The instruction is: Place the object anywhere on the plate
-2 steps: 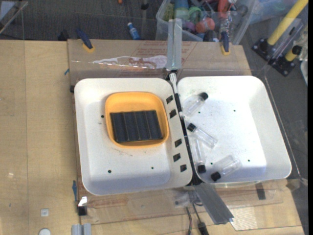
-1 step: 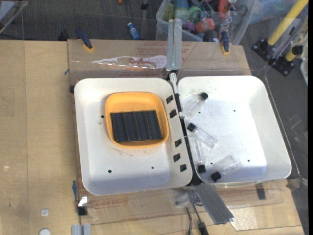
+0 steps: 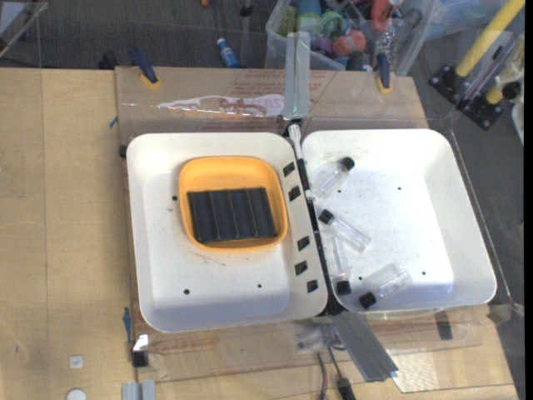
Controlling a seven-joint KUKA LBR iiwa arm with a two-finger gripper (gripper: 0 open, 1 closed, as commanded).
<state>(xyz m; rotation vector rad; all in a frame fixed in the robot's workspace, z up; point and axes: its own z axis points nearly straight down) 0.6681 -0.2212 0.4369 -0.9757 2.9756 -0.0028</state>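
An orange plate (image 3: pixel 229 168) with rounded corners lies in the left white bin (image 3: pixel 158 257). A black ridged rectangular block (image 3: pixel 231 215) rests flat on the plate and covers its front half. In the right white bin (image 3: pixel 416 207) lie several clear vials with black caps. One vial (image 3: pixel 335 175) is near the back left, another (image 3: pixel 346 232) is in the middle left, and a third (image 3: pixel 383 283) is at the front.
A ridge with small black clips (image 3: pixel 300 223) divides the two bins. A clear tub of colourful toys (image 3: pixel 350 15) stands behind the bench. Blue clamps (image 3: pixel 147 73) hold the cardboard at the back. Bare wooden bench (image 3: pixel 58 223) lies to the left.
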